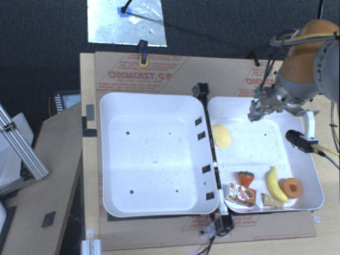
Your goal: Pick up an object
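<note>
Looking down on the counter, we see two shallow white bins side by side. Our grey and orange arm reaches in from the right, wrist tipped down, with the end effector hovering over the back of the right bin. We cannot tell how it is set. The nearest object, a yellow lemon, lies to its left and nearer the front. Well apart, at the front edge, sit a banana, strawberry and orange ring.
</note>
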`<state>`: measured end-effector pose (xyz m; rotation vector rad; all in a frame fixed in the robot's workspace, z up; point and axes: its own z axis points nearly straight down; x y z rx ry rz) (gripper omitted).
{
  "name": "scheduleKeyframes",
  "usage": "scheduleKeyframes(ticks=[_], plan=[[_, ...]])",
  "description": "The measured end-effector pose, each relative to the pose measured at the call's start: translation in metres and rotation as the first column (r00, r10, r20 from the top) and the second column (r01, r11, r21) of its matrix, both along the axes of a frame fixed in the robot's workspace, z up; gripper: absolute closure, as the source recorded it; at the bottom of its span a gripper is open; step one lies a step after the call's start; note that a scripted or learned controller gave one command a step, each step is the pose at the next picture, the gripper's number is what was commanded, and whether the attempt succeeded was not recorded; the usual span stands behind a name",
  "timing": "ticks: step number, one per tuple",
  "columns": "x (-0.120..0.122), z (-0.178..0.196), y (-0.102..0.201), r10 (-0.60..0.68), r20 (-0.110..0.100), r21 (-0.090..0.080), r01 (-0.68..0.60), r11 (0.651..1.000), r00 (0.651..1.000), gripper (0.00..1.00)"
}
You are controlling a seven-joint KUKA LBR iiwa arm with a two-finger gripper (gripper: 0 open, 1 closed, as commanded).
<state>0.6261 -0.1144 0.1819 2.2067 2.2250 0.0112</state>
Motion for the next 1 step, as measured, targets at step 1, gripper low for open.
scheduleKeyframes(ticks=[1], plan=[[-0.0135,-0.1028,-0.0169,-0.009,-0.015,0.001,0.009,1.000,1.000,1.00]])
